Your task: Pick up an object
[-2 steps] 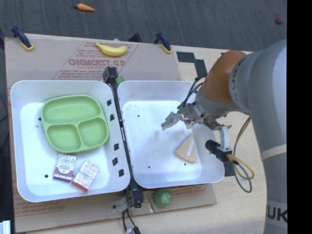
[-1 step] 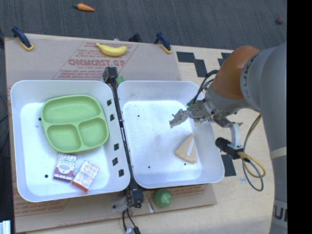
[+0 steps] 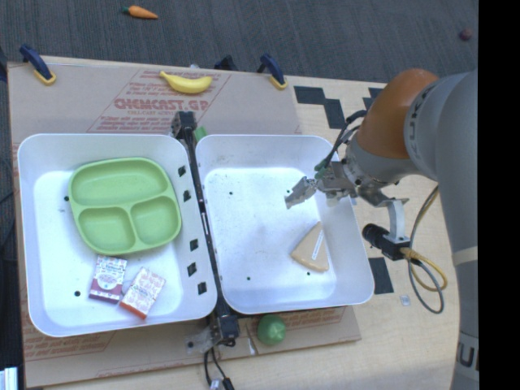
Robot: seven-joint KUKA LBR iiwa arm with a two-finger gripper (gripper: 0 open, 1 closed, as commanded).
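In the right bin (image 3: 244,149), camera view: the pincer (image 3: 299,193) hovers over the bare floor toward the far right side, arm (image 3: 406,128) reaching in from the right. Its fingers look parted a little, nothing between them. Nearest candidate is the tan wedge (image 3: 311,249), lying flat near the bin's right wall, on the near side of the pincer and slightly right of it; the two are apart, not touching.

Judgement on the step: approach is not complete. To do it well, shift toward the near side until centred over the wedge, turn the wrist so the fingers straddle its narrow width rather than its long slope, then descend straight. The right wall is close, so the outer finger needs room.

Left bin (image 3: 32,218): green divided plate (image 3: 123,203) on the far side, two small packets (image 3: 127,284) near side. Well apart from the pincer. On the counter (image 3: 325,96): banana (image 3: 187,80) far, green ball (image 3: 271,329) near.
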